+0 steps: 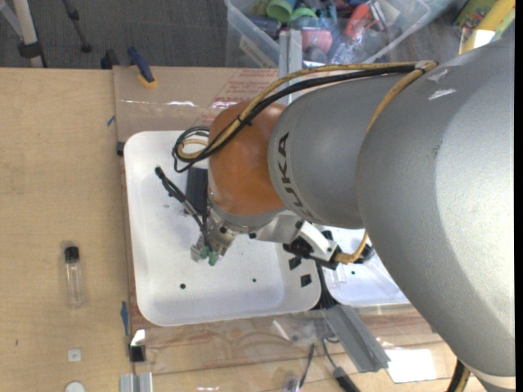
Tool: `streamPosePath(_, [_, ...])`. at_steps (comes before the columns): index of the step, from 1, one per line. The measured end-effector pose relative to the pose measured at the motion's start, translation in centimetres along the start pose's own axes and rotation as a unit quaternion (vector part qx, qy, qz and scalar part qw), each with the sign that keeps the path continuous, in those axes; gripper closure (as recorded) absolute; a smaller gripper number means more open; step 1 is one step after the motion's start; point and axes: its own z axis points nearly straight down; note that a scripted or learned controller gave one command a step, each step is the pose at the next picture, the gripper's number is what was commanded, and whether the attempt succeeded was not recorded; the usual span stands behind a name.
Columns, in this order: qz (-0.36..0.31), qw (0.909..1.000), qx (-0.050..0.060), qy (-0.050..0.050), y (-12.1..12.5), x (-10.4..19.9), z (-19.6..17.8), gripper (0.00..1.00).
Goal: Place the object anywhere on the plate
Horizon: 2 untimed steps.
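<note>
The big grey arm with its orange band (245, 162) reaches over the left white bin (163, 292) and hides much of it. My gripper (208, 247) hangs low over the bin's middle, pointing down at the floor. A small green bit (212, 259) shows at its tip; I cannot tell whether it is a held object or part of the gripper. The arm covers the ground under and behind the gripper.
A strip of the right bin (368, 288) peeks out under the arm. A small clear vial (73, 274) lies on the wooden bench at the left. A clear tub of colourful toys (343, 15) stands at the back. A blue clip (143, 68) lies near the bin's far corner.
</note>
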Motion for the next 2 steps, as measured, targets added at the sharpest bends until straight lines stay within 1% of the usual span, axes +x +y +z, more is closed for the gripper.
streamPosePath(1, [0.303, 0.9529, 0.002, 0.001, -1.2, 3.2, 1.2, 1.0])
streamPosePath(2, [0.257, 0.9664, 0.0, -0.001, 1.3, -2.7, -6.4, 1.0])
